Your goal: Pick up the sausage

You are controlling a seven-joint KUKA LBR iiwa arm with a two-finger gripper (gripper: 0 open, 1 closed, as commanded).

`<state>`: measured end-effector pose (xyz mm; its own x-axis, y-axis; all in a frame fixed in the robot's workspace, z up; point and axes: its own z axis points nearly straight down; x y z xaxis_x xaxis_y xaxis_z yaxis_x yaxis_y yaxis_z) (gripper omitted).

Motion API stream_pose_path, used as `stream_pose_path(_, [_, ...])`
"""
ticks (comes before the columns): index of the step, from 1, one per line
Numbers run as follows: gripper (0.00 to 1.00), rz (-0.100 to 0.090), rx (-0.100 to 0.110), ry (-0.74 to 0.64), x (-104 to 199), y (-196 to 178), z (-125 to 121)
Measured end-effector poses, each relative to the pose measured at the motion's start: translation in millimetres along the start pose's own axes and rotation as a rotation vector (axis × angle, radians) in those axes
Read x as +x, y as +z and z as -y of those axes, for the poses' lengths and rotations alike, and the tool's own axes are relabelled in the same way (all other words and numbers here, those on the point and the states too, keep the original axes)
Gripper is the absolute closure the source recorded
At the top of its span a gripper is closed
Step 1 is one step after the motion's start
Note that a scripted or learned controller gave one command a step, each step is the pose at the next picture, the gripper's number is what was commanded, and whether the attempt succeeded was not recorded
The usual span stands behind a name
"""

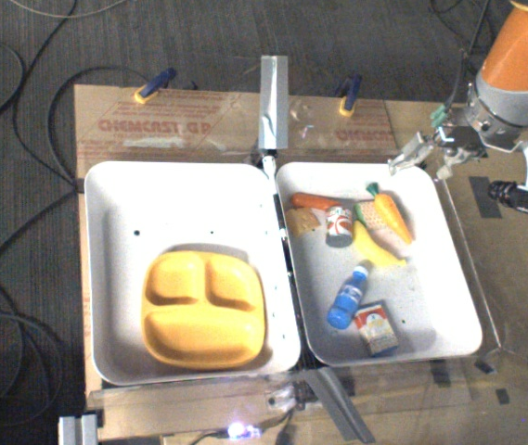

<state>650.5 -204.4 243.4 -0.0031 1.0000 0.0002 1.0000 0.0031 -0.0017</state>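
dark carpet lay around the bench; the sausage (314,201) lay lengthwise along the right bin's (458,276) far edge, left of the gripper (418,155), whose fingers stood apart.

Arm (514,58) beside the right bin (449,248).
Orange band above a grey wrist; pale metal gripper (421,156) with thin fingers.

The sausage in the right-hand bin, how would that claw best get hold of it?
Probably from straight above, at the middle of the sausage, fingers closing across its thin width. It lies flat and lengthwise near the bin's far wall, with a bread piece just beside it and a small can at its right end, so the free middle looks easiest for the gripper.
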Motion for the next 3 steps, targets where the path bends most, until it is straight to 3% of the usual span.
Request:
stream_pose_path(1, [0.00, 0.000, -0.001, -0.410, 56, 99, -17])
stream_pose_path(2, [0.00, -0.001, 0.008, -0.614, 96, 139, -16])
stream_pose_path(3, [0.00, -0.001, 0.008, -0.614, 95, 139, -16])
